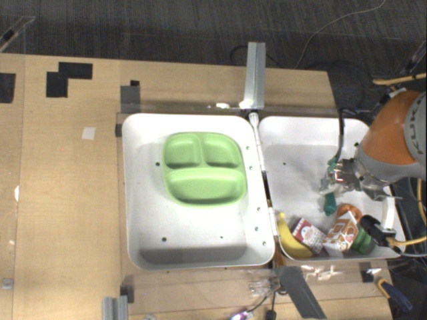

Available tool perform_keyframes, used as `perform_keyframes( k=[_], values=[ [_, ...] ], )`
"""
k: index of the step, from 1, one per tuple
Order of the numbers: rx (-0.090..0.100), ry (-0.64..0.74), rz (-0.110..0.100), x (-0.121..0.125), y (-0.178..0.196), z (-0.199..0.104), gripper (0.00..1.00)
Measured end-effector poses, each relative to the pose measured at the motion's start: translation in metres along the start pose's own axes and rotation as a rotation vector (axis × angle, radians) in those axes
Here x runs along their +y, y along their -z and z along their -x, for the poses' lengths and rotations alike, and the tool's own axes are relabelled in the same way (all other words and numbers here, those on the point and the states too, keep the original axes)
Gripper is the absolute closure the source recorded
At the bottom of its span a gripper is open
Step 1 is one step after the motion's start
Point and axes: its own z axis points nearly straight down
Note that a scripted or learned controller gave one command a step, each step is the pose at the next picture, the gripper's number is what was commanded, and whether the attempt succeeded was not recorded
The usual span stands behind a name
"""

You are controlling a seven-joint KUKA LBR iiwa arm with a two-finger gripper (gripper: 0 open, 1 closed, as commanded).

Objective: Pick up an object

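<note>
A pale, matt wood-look worktop [67, 199] is seen under two smooth white plastic bins [143, 245], a glossy green plastic plate [202, 167], printed cardboard cartons [308, 235] and a grey metal post [255, 75].

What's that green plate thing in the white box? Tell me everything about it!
The green plate is a light green tray with rounded corners that looks like smooth plastic. It has three sections: two small ones at the far side and one wide one nearer the camera. Nothing lies in them. It lies flat, right side up, in the left white bin, towards its far side. It touches only the bin floor.
</note>
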Motion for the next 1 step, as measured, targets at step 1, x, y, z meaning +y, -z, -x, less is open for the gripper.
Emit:
perform_keyframes(
  k=[1],
  values=[
    [0.000,-0.054,-0.011,0.0041,0.1355,-0.0412,1.00]
  ],
)
